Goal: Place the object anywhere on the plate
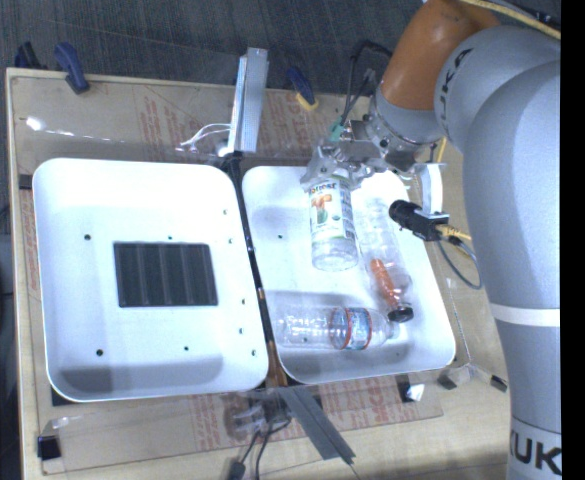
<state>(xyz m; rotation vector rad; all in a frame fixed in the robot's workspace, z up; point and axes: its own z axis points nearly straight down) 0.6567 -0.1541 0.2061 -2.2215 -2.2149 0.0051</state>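
- Your pincer [334, 165] hangs over the far end of the right bin [272, 208]; you cannot tell its state.
- The labelled clear bottle [332, 226] sits just under it, inside that bin.
- The dark ridged plate [165, 274] lies in the left bin [62, 198], well apart from that bottle.
- A second clear bottle [330, 329] lies nearer in the right bin.

The arm [507, 168] comes in from the right side of the camera view, its thick grey body running up that edge and bending over toward the upper middle. The orange band [427, 53] sits just above the wrist, tilted down and to the left. Below the band the grey wrist narrows into the gripper [337, 163], which points downward and leftward. Thin cables loop around the wrist. How the gripper's tips stand is too cluttered to make out.
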